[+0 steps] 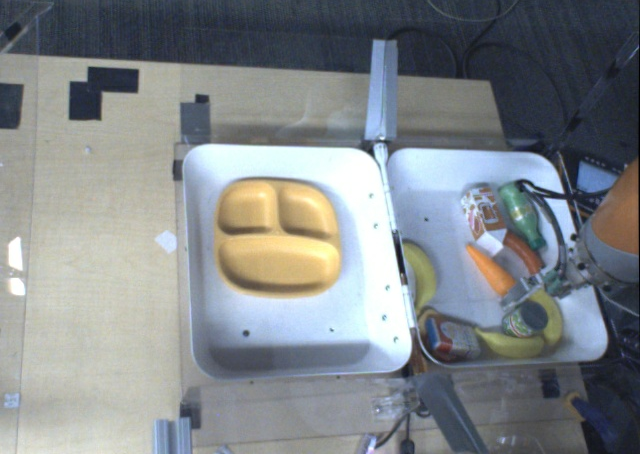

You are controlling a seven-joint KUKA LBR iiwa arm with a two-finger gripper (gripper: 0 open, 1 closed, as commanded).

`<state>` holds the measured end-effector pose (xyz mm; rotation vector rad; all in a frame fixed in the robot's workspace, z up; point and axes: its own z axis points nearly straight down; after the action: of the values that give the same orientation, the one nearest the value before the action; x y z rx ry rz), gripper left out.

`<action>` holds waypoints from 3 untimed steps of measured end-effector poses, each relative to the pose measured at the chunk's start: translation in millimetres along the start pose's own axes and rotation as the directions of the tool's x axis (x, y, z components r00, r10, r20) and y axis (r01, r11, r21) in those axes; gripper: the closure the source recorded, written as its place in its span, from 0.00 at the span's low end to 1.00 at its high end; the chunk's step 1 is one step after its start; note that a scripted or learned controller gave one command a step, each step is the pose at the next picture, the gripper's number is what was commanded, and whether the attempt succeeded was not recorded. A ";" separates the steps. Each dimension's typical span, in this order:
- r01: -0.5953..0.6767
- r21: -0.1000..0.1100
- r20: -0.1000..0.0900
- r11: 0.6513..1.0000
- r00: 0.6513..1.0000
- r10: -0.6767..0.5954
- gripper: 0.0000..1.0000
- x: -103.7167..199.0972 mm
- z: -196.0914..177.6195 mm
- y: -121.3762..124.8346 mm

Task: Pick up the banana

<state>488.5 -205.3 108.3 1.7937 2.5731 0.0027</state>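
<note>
Camera view: curved yellow banana (516, 341) lies at front edge of right shallow white bin (440, 187), not yet lifted. Second yellow banana (422, 273) rests along bin's left wall. Grey arm's tool (553, 280) hangs low just above and right of front banana, beside green-topped round can (527, 319). Tool's state: cannot tell. Judgement: approach made, grasp and lift outstanding.

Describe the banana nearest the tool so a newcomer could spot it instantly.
Start at the right white bin, the cluttered one. Go to its near right corner, where the tool hangs. The banana curves along the near wall there, under a round dark-capped container. The other yellow banana lies against the left wall.
</note>
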 end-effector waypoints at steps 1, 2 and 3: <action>0.039 0.000 0.000 0.999 0.999 -0.039 0.00 0.2 15.6 0.4; 0.039 -0.007 0.005 0.999 0.999 -0.039 1.00 -0.9 3.8 3.0; -0.167 -0.001 0.000 0.986 0.986 0.167 1.00 65.8 -77.6 24.8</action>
<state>488.6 -134.9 185.8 2.0033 2.4131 0.0048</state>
